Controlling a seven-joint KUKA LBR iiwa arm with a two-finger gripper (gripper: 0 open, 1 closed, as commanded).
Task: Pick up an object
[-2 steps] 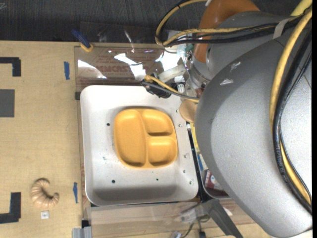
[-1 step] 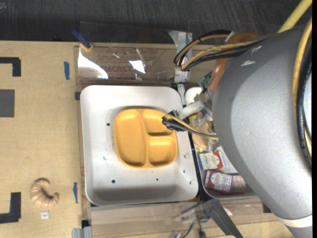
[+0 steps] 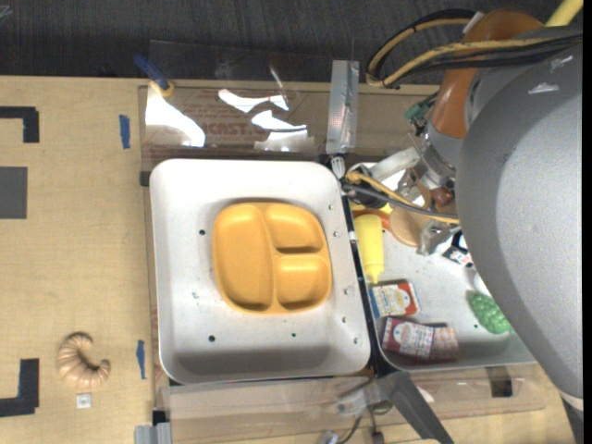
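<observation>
Arm (image 3: 527, 211) covers most of the right bin (image 3: 444, 354); gripper (image 3: 427, 213) low at that bin's top end, over clutter, can't tell its state. Yellow tray (image 3: 271, 255) sits centred in left bin (image 3: 176, 248). In the right bin: yellow bottle (image 3: 370, 240), ketchup packet (image 3: 395, 298), red pouch (image 3: 419, 339), green toy (image 3: 487, 311). Croissant (image 3: 83, 359) on worktop (image 3: 65, 248), well left.

Robot lab, taped bench (image 3: 65, 276), white bins (image 3: 176, 340), cables (image 3: 416, 44)
</observation>
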